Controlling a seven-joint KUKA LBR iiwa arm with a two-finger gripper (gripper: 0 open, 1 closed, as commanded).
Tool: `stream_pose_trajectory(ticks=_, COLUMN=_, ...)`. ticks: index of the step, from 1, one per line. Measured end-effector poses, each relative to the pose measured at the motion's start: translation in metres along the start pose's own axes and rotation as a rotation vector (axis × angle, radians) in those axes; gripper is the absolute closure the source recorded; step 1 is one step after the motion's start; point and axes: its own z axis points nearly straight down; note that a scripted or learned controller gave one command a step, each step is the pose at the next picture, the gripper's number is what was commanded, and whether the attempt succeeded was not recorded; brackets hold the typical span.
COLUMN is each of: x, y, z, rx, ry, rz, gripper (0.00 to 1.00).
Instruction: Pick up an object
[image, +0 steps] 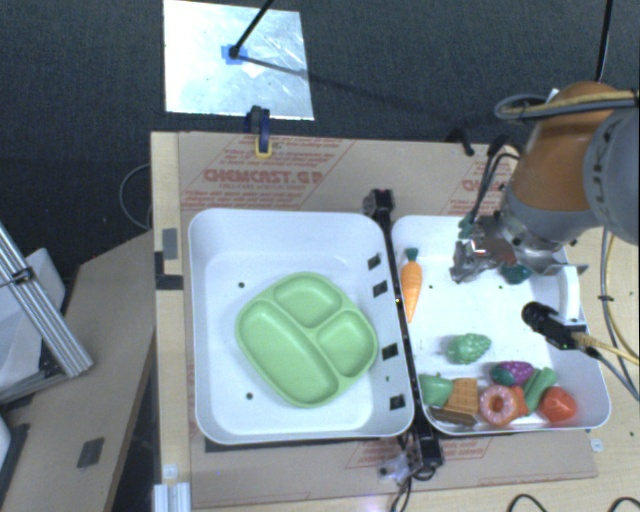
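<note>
Gripper (468, 262) sits over the right bin (432, 232), toward its far edge, roughly mid-width. Can't tell from this angle how it's set, and nothing visibly held.

Nearest item: carrot (410, 285), just left of the gripper, against the bin's left wall. Long axis runs far-to-near along that wall, green top at the far end, tip pointing near. There's a small teal thing (516, 271) just right of the gripper, half hidden under the wrist; can't identify it.

Rest of the pile is at the near edge of the right bin: green lump (467, 347) mid-bin, then waffle (461, 399), donut (497, 404), grapes (511, 372), tomato (558, 403) crowded along the near-right corner, touching each other. Left bin (215, 300) has only a green divided plate (305, 338).

My read: carrot is the cleanest target. Short move left, slightly toward the near edge. Fingers should close across its width, i.e. left-right. Risk: the wall leaves little room for the left finger.
</note>
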Motion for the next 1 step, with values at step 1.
stream_pose_trajectory(ticks=1, x=0.0071, y=0.0084, z=-0.0145, rx=-0.003, ry=0.001, rz=-0.005, gripper=1.00)
